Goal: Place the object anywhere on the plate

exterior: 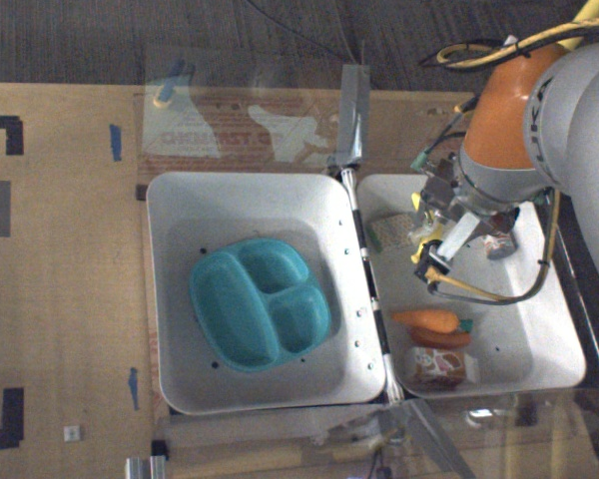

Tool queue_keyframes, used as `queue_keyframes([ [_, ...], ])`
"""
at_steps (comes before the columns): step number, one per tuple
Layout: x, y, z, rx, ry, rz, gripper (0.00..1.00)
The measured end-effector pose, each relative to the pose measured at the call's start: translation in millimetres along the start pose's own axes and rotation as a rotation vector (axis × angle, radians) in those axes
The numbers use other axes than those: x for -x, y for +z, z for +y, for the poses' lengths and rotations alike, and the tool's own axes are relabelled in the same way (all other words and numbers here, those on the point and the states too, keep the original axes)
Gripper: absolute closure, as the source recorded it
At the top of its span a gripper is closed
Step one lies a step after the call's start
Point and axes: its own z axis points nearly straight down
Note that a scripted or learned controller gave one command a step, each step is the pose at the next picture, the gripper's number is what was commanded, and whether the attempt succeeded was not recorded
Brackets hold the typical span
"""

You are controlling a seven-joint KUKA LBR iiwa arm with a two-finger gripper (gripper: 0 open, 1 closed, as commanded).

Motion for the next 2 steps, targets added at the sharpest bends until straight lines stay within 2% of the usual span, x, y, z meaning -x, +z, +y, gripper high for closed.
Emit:
queue_keyframes([
  [1, -52, -2, -67, -0.001, 0.116, -0.001, 1.00],
  [2, -72, 1, -107, 0.001, -0.306, -0.001, 1.00],
])
